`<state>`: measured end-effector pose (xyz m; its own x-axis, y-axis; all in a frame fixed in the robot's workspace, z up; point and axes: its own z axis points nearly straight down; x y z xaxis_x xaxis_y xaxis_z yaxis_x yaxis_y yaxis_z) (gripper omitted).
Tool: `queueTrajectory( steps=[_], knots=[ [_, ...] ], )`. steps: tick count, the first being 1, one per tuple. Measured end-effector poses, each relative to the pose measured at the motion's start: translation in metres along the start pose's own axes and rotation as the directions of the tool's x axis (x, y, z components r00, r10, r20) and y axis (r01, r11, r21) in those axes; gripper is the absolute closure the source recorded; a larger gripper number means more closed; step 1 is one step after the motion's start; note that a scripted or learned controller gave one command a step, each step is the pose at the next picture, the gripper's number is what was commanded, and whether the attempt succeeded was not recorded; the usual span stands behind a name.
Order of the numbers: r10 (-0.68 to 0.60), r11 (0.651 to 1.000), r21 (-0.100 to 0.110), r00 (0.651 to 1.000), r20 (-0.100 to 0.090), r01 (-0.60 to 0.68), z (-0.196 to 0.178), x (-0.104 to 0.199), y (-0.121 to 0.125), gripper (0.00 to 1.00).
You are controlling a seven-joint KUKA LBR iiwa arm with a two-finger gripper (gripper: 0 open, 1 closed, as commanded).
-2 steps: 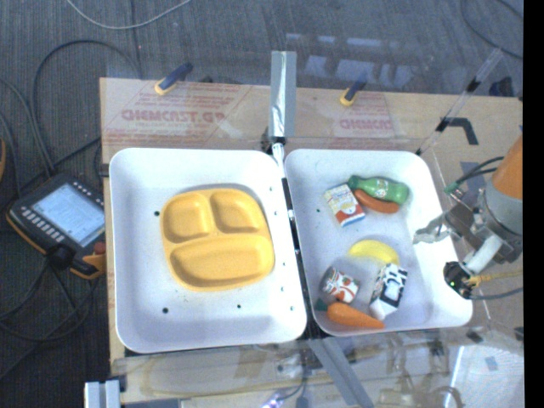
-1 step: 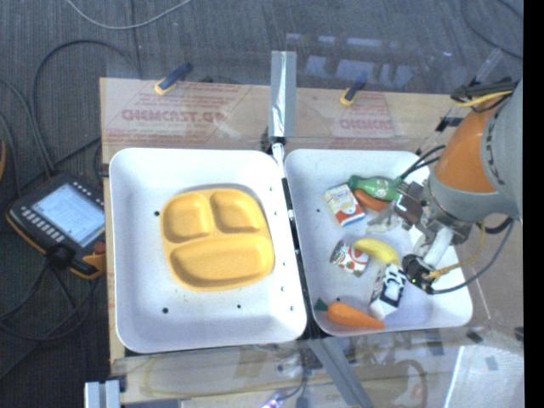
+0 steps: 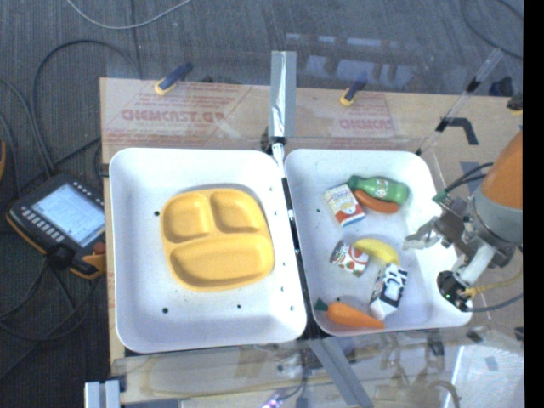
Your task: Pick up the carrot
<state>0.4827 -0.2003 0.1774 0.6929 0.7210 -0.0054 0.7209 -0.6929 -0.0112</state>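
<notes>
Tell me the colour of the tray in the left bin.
Yellow. The tray shows best in the camera view.

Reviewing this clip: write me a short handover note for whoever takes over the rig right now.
End effector: at the right edge of the right bin, nothing seen between its fingers; open or shut not readable.
Carrot: lying in the right bin's near-left corner, next to the black-and-white carton, apart from the end effector.
Also in that bin: banana, green bottle, small juice box. Yellow divided tray sits in the left bin.
Done: no pick yet.
Left: reach the carrot, grasp, lift.
</notes>
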Motion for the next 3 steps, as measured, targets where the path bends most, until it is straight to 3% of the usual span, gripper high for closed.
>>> queueTrajectory(
  steps=[1, 2, 3],
  knots=[
    [-0.553, 0.833, -0.002, 0.833, -0.001, 0.553, 0.034, 0.042, -0.038, 0.0],
    [-0.226, 0.974, -0.001, 0.974, 0.002, 0.226, 0.018, 0.055, 0.02, 0.0],
    [-0.63, 0.776, 0.0, 0.776, 0.0, 0.63, 0.022, 0.072, -0.069, 0.0]
  ],
)
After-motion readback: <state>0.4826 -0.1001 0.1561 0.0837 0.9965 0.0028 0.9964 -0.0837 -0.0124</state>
